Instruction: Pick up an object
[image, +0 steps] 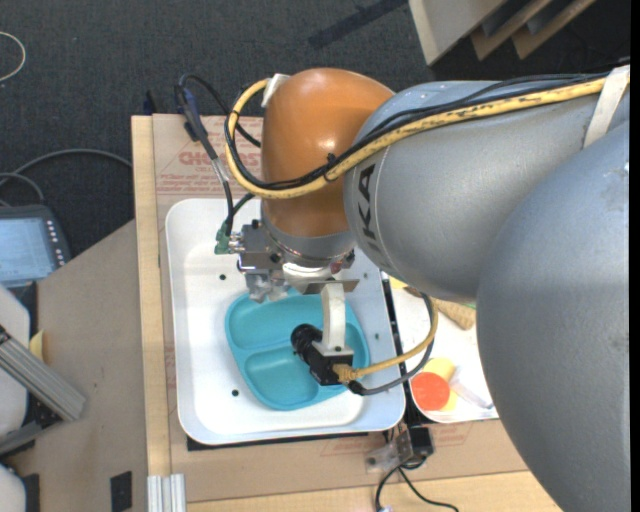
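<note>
End effector low at back rim of blue dish in left bin, likely lined up for a rim grab. Cannot tell whether spread or pinching. Orange disc in right bin, well apart.

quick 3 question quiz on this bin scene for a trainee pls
1. True or false: the teal dish lies in the white bin on the view's left.
2. Pick one: the gripper is above A) the teal dish, B) a red cup, C) bare cardboard.
3. Fill in: the round thing in the other bin is coloured ___.
Key: 1 true; 2 A; 3 orange.
</note>
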